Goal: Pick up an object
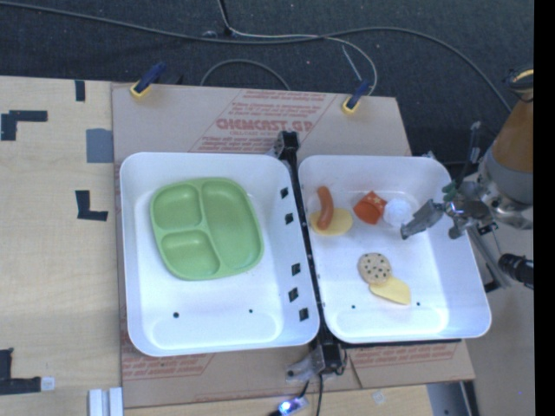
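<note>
Even, bright overhead light, soft shadows, slightly blurred and grainy throughout.

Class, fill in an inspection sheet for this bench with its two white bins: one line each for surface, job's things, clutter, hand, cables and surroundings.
Surface: cardboard sheet on a wooden bench, bearing the left bin and right bin side by side.
Job's things: in the right bin, a sausage lying on a yellow piece, an orange block, a white ball, a cookie and a yellow slice.
Clutter: a green divided plate in the left bin.
Hand: the hand is over the right bin near the white ball, holding nothing visible.
Cables: black cables run across the dark floor behind.
Surroundings: two yellow clamps at the cardboard's far edge.
</note>
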{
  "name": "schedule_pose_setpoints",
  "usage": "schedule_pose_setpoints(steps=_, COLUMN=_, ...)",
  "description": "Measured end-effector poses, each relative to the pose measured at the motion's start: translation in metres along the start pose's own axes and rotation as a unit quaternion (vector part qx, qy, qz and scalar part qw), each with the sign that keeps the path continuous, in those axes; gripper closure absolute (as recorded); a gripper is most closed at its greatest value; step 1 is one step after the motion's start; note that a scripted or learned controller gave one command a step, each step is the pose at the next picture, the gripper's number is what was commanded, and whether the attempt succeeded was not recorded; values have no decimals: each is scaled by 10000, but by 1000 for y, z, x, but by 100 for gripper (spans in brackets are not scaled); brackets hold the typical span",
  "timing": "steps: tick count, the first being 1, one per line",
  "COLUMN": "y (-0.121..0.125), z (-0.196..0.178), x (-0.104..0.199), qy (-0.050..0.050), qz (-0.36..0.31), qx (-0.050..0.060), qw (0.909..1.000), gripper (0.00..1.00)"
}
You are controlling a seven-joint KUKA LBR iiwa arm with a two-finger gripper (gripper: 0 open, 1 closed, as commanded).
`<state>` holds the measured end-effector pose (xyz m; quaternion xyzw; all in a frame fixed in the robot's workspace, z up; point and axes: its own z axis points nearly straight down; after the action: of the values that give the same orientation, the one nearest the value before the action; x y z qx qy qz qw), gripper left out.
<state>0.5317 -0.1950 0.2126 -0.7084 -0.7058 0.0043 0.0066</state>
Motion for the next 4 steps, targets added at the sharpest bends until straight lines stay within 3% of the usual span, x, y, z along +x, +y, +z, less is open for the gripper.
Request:
schedule_pose_setpoints(steps=1, y=3, z=-8, x=1, qy=-16, qz=-22, qx=-68, qw=10000, gripper=0)
schedule_pose_setpoints(steps=3, y=4, z=115, x=-2, qy=-18, qz=-22, qx=-64, qw=10000, gripper=0)
schedule_pose_setpoints(steps=4, y=6, z=124, x=-3, qy=-24, qz=-20, qx=-87, qw=10000, gripper=0)
